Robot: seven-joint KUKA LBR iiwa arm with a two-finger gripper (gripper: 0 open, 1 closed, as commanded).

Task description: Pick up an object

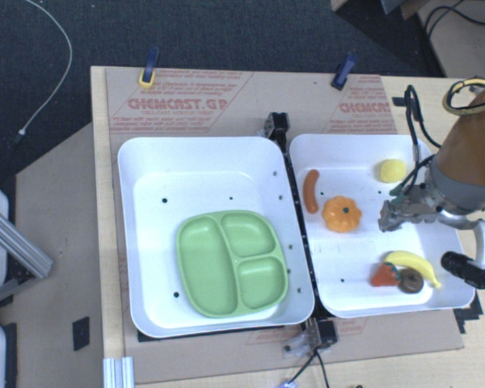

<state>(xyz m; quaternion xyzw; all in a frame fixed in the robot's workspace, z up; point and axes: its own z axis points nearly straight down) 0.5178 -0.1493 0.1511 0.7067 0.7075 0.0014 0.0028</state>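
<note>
The right bin holds an orange pumpkin, a thin orange-red sausage, a yellow lemon, a yellow banana, a red piece and a brown round piece. My gripper hangs over this bin, right of the pumpkin and below the lemon, pointing left. Nothing shows between its fingers. The grey arm with its orange band comes in from the right.
The left bin holds a green three-compartment plate. A black clamp sits between the bins at the back, another at the front. Cables hang by the arm.
</note>
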